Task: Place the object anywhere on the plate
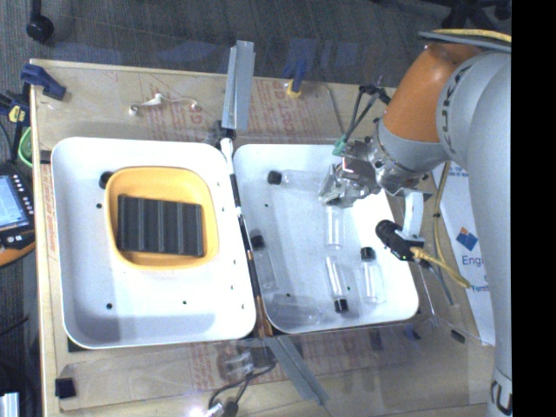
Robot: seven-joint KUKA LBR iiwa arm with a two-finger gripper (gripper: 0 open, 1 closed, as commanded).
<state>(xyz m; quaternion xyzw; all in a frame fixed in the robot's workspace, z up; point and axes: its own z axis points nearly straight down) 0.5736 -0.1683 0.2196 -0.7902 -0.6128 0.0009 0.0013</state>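
Observation:
A yellow plate (162, 181) lies in the left bin (78, 233) and carries a dark grey ridged block (162, 225). Several clear vials with black caps lie in the right bin (300, 315): one (334, 230) just below the gripper, one (335, 283) nearer the front, one (372, 278) beside it, and one (288, 179) at the back. My gripper (340, 188) hangs over the back right of the right bin, directly above the upper end of the nearest vial. I see nothing clearly held in it.
A metal bar (236, 85) stands at the back between the bins. Cables and a black connector (395, 239) hang by the arm along the right bin's right wall. A handheld pendant (10, 205) sits off the bench's left edge.

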